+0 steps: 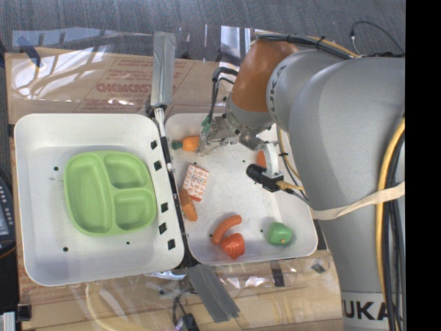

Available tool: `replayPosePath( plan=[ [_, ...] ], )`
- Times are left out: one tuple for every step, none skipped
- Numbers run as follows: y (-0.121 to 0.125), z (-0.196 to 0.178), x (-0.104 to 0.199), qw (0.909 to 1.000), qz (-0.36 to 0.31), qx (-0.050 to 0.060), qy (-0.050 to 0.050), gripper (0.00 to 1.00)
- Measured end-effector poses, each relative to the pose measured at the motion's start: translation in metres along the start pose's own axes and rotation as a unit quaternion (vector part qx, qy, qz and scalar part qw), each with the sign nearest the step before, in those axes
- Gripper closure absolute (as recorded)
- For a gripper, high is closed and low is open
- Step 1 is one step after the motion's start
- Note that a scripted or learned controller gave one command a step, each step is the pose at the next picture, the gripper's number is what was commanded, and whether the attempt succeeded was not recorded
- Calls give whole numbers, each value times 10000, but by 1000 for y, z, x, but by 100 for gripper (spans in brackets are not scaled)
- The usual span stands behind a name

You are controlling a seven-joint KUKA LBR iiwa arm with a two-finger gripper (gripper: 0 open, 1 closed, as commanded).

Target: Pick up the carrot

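The carrot (188,143) is a small orange piece with a green top. It lies in the back left corner of the right bin (303,250), close to the divider. My gripper (205,136) hangs right beside it, just to its right, at the end of the grey arm with the orange band (258,74). The gripper's tip touches or nearly touches the carrot's right end. The carrot rests on the bin floor.
The right bin also holds a red-and-white packet (196,182), an orange sausage (189,209), a red-orange sausage (226,228), a red pepper (234,245), a green pepper (279,234) and an orange item (261,159). A green divided plate (110,192) sits in the left bin (34,247).
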State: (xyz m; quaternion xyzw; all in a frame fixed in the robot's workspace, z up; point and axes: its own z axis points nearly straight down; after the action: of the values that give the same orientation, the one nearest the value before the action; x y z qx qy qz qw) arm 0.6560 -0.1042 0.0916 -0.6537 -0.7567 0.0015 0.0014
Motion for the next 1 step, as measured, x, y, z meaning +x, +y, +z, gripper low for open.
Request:
replayPosePath(
  plan=[
    [12, -102, 71, 9939, -1100, -30, -8, 0]
  ],
)
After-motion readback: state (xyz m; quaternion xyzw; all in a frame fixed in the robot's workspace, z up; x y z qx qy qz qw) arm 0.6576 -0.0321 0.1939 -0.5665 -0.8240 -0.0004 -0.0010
